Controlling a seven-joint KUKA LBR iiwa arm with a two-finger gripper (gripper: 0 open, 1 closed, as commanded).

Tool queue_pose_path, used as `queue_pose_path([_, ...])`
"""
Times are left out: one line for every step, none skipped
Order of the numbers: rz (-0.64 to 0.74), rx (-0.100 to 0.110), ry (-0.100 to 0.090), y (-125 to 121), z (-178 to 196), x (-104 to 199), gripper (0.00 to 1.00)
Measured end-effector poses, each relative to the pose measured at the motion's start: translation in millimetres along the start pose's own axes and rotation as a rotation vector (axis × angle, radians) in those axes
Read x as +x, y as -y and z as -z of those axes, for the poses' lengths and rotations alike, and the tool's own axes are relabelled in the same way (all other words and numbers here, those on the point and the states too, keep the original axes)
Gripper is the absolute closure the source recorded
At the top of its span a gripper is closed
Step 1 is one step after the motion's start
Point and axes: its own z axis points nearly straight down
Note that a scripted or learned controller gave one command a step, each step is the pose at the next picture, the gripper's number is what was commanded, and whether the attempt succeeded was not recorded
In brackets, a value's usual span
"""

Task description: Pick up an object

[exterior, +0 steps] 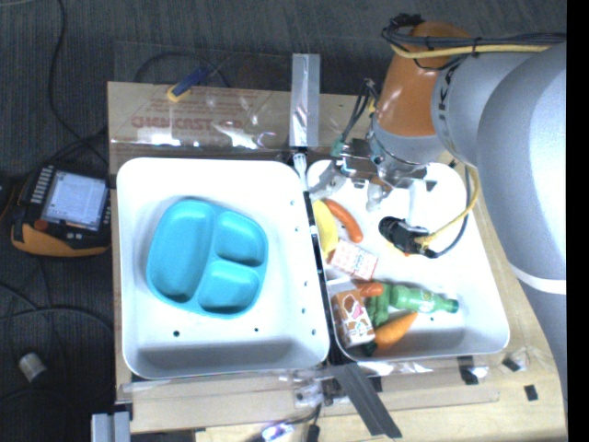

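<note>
My gripper (366,190) hangs over the back left part of the right bin (479,274), just above and behind an orange-red sausage (343,218) and a yellow banana (323,229). Toward the front lie a small white and red carton (353,261), a green bottle (416,299), a carrot (396,329) and a brown snack box (352,318). Nothing shows held in the gripper. The orange wrist band (409,90) and the grey arm cover the bin's back right.
A blue divided plate (207,256) lies in the left bin (138,339). A black plug on a yellow cable (400,232) dangles beside the gripper. A handheld pendant (64,205) rests left of the bench. Crinkled plastic (221,122) lies behind the bins.
</note>
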Motion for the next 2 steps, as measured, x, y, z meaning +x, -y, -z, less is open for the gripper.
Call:
queue_pose_path([-0.223, 0.001, -0.001, 20.9, -0.2, -18.2, 0.0])
queue_pose_path([-0.155, 0.0, 0.002, -1.4, -41.9, -72.6, 0.0])
